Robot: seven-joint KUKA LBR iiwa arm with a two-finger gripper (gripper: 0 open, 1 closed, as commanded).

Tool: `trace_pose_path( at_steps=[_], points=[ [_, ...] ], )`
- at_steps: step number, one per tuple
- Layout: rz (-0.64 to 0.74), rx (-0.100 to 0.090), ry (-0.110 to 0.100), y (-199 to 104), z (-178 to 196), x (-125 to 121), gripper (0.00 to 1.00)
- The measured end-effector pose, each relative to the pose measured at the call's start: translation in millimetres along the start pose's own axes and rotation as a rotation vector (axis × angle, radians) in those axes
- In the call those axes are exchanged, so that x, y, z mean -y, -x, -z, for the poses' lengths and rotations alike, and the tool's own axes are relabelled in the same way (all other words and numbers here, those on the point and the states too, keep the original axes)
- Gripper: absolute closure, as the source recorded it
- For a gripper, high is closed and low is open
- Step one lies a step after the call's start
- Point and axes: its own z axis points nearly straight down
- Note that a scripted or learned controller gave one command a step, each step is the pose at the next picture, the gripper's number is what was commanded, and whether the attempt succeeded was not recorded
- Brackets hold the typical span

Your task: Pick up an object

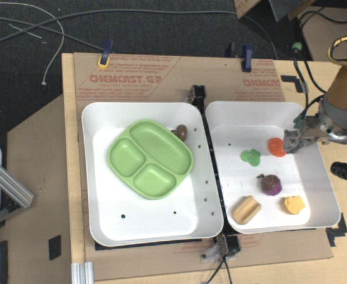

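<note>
At the right of the frame, inside the right bin [315,114], the gripper [291,142] sat just beside an orange ball [276,147]; whether it was parted or closed could not be told. A round ball could roll off if nudged sideways. From the right edge, the arm [339,108] reached in low.

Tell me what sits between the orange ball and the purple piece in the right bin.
Nothing: in the camera view, bare white bin floor separates the orange ball from the purple piece. The green piece lies off to their left.
</note>
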Motion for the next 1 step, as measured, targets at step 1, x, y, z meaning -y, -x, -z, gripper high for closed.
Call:
trace_pose_path(
  at_steps=[1],
  points=[
    [0.002, 0.0, 0.001, -5.6, -51.3, -8.2, 0.0]
  ],
)
